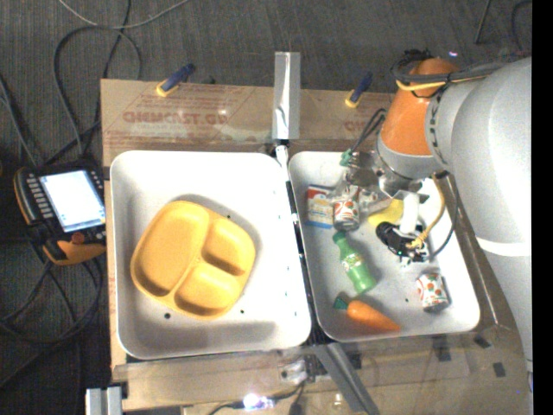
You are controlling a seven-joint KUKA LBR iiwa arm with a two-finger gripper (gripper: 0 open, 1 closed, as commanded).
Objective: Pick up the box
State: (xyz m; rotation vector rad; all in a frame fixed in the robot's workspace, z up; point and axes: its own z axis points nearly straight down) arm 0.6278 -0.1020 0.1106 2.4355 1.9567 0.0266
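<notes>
The box (319, 207) is small, white with red and blue print, and lies at the upper left of the right bin (462, 318), against its left wall. My gripper (355, 188) hangs over the bin's upper middle, just to the right of the box and directly above a red and white can (346, 212) that stands next to the box. The wrist and its metal parts hide the space around the can's top. I see nothing lifted off the bin floor.
A green bottle (355, 264) lies in the middle of the right bin, an orange carrot (369, 316) near its front, a second small can (432, 290) at the right. A yellow compartment tray (195, 258) lies in the left bin (130, 318).
</notes>
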